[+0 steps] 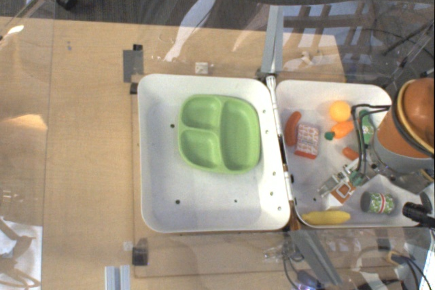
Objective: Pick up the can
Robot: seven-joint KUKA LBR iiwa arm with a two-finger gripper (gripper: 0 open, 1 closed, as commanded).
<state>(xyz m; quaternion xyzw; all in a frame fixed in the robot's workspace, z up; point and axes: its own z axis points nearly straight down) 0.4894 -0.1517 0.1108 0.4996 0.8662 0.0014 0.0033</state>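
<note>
The can (378,202) lies on its side near the front right corner of the right bin (307,89), a small green-and-white cylinder with a red mark on its label. It rests on the bin floor, untouched. Just to its left the gripper (336,185) hangs low over the floor — its metal fingers point toward the left of the view and a small orange-brown piece (345,193) sits right at them, though the view is too coarse to say whether the fingers are spread, pressed together or pinching that piece. The can is near the gripper but apart from it.

In front of the gripper a yellow banana (326,217) lies along the bin's front wall. Farther back sit a red-and-white patterned packet (308,140), a red sausage-shaped item (292,128) just beside it on the left, an orange ball (340,110) and a carrot with a green tip (339,130). The arm (408,132) — grey, with its orange band — comes in from the right and covers the bin's right part.

The left bin (156,146) holds a green divided plate (221,134), set in its back half, toward the right.
</note>
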